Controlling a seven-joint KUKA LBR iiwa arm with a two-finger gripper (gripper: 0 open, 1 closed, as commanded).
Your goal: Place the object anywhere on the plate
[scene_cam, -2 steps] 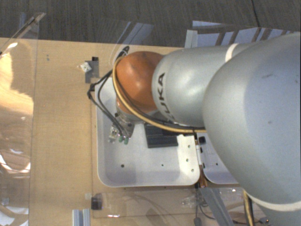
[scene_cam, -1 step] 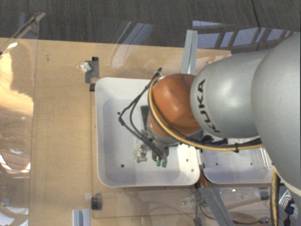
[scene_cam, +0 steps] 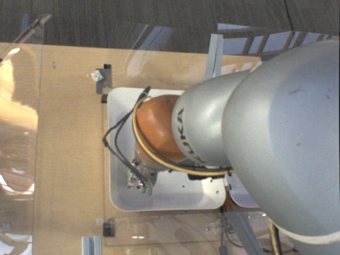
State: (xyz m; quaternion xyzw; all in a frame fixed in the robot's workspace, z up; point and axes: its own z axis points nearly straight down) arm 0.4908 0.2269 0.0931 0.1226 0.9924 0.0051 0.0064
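claw (scene_cam: 141, 182): low over left bin's (scene_cam: 119, 142) front edge, grip state unreadable | plate, object: hidden by arm (scene_cam: 255, 137) | progress: cannot judge

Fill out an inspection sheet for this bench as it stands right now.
Surface: wooden bench bearing a white bin; the edge of a second bin lies to its right.
Job's things: nothing seen; the arm covers most of the bin.
Clutter: nothing seen.
Grippers: the gripper sits low in the bin's lower left; whether it holds anything cannot be told.
Cables: a black cable loops from the wrist; a yellow cable runs round the orange band.
Surroundings: black clamps at the bin's corners, clear panel on the left, dark floor beyond.
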